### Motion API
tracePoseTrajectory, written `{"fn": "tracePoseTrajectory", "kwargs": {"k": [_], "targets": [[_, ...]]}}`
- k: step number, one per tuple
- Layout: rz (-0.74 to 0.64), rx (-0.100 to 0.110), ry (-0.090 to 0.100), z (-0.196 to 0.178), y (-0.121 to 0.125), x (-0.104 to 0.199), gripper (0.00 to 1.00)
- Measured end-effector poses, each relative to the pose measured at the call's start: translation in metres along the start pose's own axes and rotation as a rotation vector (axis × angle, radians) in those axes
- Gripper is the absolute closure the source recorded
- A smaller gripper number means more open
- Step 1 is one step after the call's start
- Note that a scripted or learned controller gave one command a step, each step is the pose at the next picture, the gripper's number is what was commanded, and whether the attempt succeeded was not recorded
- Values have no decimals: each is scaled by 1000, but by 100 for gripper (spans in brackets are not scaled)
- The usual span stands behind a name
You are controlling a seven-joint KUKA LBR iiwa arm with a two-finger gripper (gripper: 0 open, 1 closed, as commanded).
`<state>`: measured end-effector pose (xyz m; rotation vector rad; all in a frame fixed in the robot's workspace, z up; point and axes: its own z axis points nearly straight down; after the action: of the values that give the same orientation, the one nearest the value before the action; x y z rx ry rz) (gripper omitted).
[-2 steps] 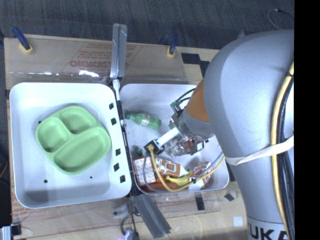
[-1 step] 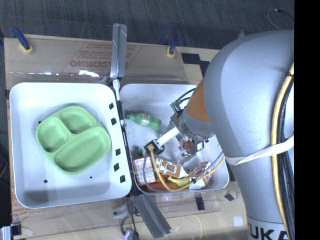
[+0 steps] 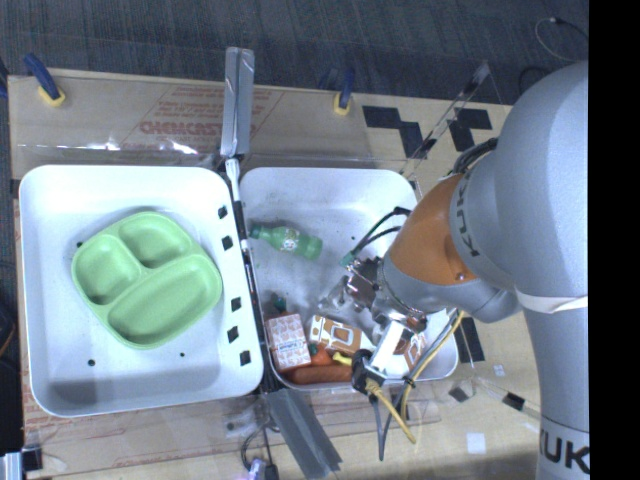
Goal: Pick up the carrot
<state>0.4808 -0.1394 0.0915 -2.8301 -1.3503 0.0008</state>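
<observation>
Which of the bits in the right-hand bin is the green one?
The bottle, lying alone on its side; the carrot and the cartons beside it are orange, red and white.

Orange carrot (image 3: 322,375), light green plate (image 3: 147,278)

Dark carpet (image 3: 300,8) lies well beyond the gripper (image 3: 345,290), past the far edge of the tan counter (image 3: 130,108); blue clamps (image 3: 45,80) bite that edge, under even light.

The grey arm (image 3: 540,198) reaches in from the right, bent low; its gripper (image 3: 350,290) seems to point leftward.
</observation>
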Motion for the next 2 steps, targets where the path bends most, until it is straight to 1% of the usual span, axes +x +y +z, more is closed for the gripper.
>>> {"fn": "tracePoseTrajectory", "kwargs": {"k": [1,2], "targets": [[-4,0,1,-10,0,1,100],[-5,0,0,-10,0,1,0]]}}
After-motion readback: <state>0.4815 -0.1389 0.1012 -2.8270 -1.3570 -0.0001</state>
